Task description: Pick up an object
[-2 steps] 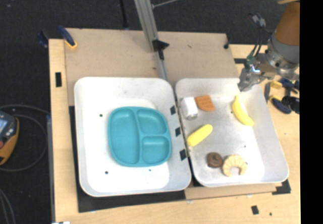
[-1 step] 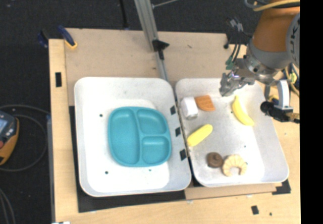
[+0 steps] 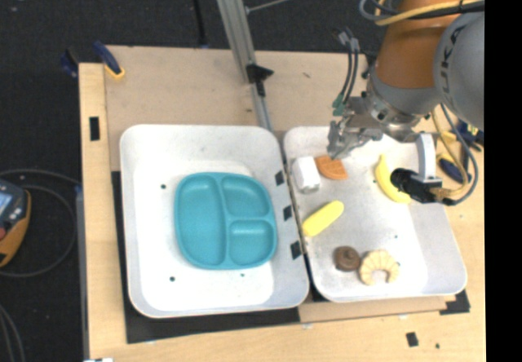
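A grey arm with an orange band reaches in from the right over a tan table (image 3: 188, 87) that carries two shallow white bins side by side. Its gripper (image 3: 344, 143) hangs low above the far left corner of the right bin (image 3: 432, 258), directly over a small orange piece (image 3: 332, 168) — whether the fingers touch that piece cannot be told from this angle, and whether they stand wide or narrow cannot be told either.

The right bin holds the loose objects. A white block (image 3: 307, 174) lies just beside the orange piece, against the bin's left wall. Nearer the camera, a yellow corn-like piece (image 3: 323, 218) lies tilted along the same side. A banana (image 3: 387, 179) curves near the middle of the far half, close to a black and white part of the arm's wrist assembly (image 3: 416, 181). At the near edge, a small brown doughnut (image 3: 347, 258) and a pale croissant-shaped pastry (image 3: 379, 267) lie touching or nearly so.

The left bin (image 3: 147, 189) holds one thing — a turquoise divided plate (image 3: 226, 220) with three compartments, lying flat near its middle.

A slanted aluminium post (image 3: 236, 26) rises from the table behind the bins, and a blue and yellow clamp (image 3: 108, 59) grips the table's far left corner.
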Controlling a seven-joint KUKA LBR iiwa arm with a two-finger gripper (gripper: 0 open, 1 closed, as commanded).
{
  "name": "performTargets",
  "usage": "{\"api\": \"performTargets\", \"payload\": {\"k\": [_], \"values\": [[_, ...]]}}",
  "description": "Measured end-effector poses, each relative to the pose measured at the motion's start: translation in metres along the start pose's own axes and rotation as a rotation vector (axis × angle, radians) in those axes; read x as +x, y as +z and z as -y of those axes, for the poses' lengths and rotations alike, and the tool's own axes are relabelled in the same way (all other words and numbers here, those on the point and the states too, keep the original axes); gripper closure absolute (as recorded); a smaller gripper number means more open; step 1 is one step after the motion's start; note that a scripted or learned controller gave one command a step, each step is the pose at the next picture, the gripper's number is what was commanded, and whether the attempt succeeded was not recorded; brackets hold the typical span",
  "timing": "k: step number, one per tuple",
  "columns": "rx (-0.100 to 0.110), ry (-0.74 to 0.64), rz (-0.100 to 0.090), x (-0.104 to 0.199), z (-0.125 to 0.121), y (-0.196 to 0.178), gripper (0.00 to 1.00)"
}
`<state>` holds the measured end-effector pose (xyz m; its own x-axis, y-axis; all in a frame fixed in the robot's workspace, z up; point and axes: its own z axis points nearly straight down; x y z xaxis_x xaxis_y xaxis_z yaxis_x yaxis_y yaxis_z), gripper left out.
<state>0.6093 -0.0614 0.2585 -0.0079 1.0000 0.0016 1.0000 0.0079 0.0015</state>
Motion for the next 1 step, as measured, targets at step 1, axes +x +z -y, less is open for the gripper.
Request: {"api": "performTargets", "payload": {"k": [1], "values": [[0.001,0.001,0.001,0.0497,0.0029,0.0127,1.0]]}}
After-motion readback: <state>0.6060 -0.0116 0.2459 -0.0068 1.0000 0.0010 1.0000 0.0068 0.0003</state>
